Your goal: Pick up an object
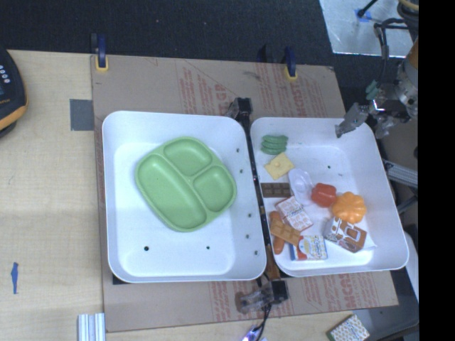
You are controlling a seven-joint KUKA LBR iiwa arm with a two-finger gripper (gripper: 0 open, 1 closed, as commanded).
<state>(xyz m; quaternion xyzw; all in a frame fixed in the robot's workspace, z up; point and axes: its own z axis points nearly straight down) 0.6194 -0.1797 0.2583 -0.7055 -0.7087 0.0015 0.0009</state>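
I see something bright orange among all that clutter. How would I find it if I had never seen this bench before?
Look at the right-hand white bin, the one crowded with small items. Near its right wall, about halfway down, sits a round orange pumpkin-like toy. A red piece touches its left side and a brown-and-white packet lies just below it; it alone is plump, rounded and bright orange.

The right bin (370, 155) holds a loose heap toward its near left side: a green ridged disc (274, 144) farthest, a yellow square (279, 166) just nearer, a brown bar (275, 190), a red pepper (324, 194) touching an orange pumpkin (348, 207), and small printed packets (293, 213) lying flat nearest
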